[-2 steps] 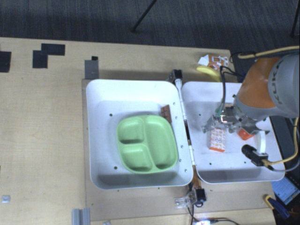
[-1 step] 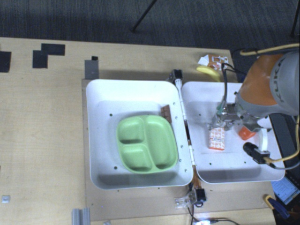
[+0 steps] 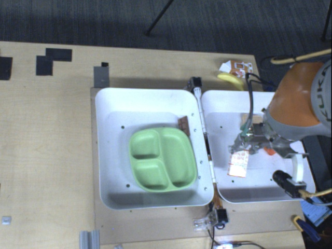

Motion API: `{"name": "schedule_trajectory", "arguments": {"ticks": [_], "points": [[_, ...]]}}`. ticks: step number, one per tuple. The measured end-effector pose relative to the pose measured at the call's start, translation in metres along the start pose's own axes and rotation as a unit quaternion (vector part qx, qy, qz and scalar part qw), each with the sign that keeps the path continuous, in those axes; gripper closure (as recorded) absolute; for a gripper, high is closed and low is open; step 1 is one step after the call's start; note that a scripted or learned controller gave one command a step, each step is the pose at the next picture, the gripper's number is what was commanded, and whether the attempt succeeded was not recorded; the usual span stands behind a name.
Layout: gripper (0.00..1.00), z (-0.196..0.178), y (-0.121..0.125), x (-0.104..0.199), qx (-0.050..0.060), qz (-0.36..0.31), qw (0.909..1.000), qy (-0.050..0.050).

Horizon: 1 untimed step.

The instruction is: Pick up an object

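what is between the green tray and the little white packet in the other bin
In the camera view, only the two bins' adjoining rims lie between the green tray and the white packet; the bin floor either side is bare.

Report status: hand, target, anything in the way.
Hand down in right bin, next to pale packet. No hold confirmed. Green divided plate in left bin, out of the way.
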<state>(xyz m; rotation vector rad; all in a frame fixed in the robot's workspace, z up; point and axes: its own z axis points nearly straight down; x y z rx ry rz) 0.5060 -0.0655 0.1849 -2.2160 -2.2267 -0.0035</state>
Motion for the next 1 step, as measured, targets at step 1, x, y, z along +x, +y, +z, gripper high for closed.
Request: {"name": "schedule_trajectory", "arguments": {"ticks": [1], "points": [[1.0, -0.0177, -0.016, 0.0526, 0.0, 0.0, 1.0, 0.0]]}}
